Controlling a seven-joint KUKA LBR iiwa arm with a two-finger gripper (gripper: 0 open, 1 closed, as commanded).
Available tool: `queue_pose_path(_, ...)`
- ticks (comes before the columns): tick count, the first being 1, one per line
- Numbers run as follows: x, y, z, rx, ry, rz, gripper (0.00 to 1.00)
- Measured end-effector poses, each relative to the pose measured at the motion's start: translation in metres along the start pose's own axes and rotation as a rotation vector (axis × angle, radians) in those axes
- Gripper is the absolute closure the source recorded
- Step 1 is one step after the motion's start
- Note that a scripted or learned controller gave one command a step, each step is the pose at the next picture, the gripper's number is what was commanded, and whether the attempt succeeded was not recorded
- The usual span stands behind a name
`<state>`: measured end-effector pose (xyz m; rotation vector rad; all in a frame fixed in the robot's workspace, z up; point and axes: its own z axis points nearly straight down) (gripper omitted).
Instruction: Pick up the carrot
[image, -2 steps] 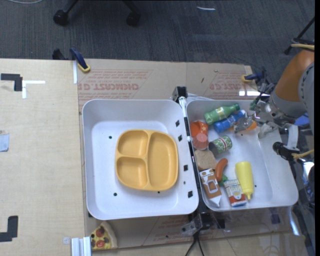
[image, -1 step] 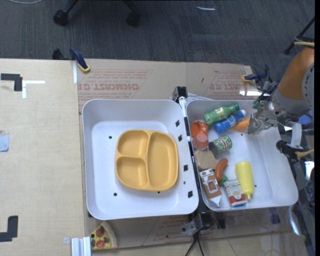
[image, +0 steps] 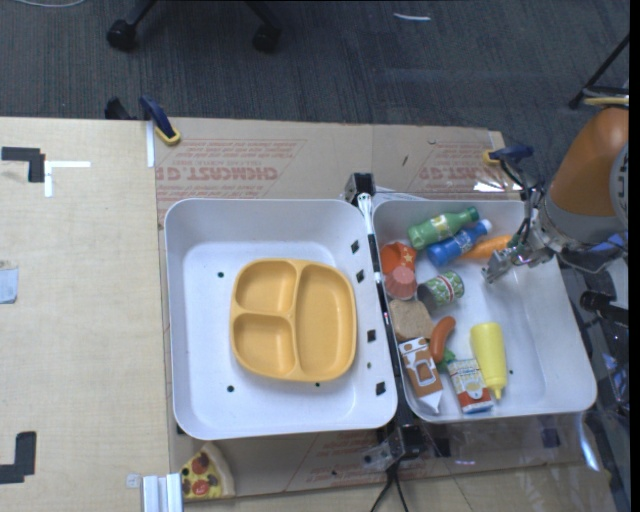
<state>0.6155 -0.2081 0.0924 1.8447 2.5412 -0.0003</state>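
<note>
- The gripper (image: 507, 259) sits low in the right bin (image: 560, 345), near its upper right part, with the grey arm (image: 590, 190) and its orange band reaching in from the right.
- The carrot (image: 489, 246) lies just left of the gripper, beside the blue bottle (image: 458, 243) and below the green bottle (image: 443, 225); whether the fingertips touch it cannot be told.
- How far the fingers are open cannot be told (they are small and blurred against the white bin floor), and nothing is clearly between them.
- Further down the right bin lie a red can (image: 399, 270), a dark can (image: 441, 289), a yellow mustard bottle (image: 489, 359), a sausage (image: 441, 338) and small cartons (image: 421, 372).
- The left bin (image: 195, 330) holds a yellow divided plate (image: 295, 320).
</note>
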Motion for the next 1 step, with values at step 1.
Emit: queue_pose_path(1, -0.0266, 0.0373, -0.0048, 0.002, -0.001, -0.176, 1.0)
